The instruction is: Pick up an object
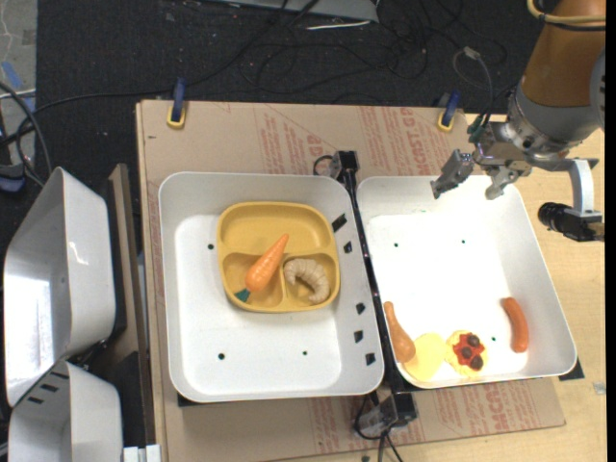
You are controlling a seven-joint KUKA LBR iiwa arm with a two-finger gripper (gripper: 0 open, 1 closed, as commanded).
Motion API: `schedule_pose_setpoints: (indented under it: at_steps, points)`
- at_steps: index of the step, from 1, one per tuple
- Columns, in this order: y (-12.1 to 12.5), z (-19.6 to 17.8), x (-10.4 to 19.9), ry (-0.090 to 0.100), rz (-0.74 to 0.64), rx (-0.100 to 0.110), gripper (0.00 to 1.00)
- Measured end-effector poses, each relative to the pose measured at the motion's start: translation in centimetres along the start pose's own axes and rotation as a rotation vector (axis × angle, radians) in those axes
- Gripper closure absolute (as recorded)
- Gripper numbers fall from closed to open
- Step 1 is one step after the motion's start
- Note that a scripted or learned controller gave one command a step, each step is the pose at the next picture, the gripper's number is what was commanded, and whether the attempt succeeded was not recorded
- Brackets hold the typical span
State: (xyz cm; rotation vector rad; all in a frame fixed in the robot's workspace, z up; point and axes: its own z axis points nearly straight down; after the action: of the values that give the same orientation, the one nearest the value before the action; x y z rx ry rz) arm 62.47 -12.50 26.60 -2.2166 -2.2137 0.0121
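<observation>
Near-edge items: a pizza slice toy (468, 350) with dark toppings lies at the near wall of the right bin (452, 258), touching a pale yellow piece (430, 356) just to its left.
Other candidates in the right bin: an orange drumstick-like piece (398, 333) lies beside the yellow piece, and a sausage (517, 323) lies near the bin's right wall, apart from the rest.
Left bin: the left bin (192, 354) bears a yellow divided plate (277, 221); a carrot (267, 263) lies across its compartments and a pale shrimp (309, 279) sits in the right compartment.
Gripper: the gripper (474, 173) hangs over the far edge of the right bin, well apart from every object.
Fingers: spread open with nothing between them.
Done so far: nothing is lifted; every object rests in a bin or on the plate.
Left to do: by my judgement, the whole pick remains, namely travelling to one object, descending, closing and lifting.
Surroundings: both bins sit on a cardboard-covered worktop (260, 123) held by yellow clamps (176, 114).
</observation>
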Motion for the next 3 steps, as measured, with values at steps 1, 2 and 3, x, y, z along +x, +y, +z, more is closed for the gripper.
schedule_pose_setpoints:
  at_steps: [1,2,3]
  points:
    - [0.2,-0.7,0.0,-0.002,-0.002,-0.012,0.00]
    - [-0.1,5.6,0.2,0.000,0.000,-0.006,0.00]
    - [-0.1,10.0,0.7,-0.001,-0.001,-0.008,0.00]
